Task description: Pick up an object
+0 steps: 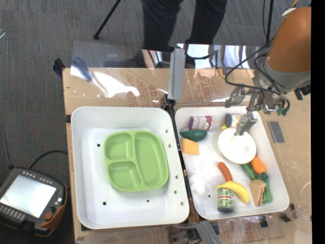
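Objects you could pick crowd the right bin (281,187) — plate (237,146), can (201,122), banana (237,189) — while your gripper (246,124) hangs over the plate's top edge, fingers apart, gripping nothing; green tray (136,160) in left bin (81,161).

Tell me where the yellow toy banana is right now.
The yellow toy banana lies in the right white bin, near its front edge, between the small green-labelled can and the sandwich-shaped wedge, below the red sausage.
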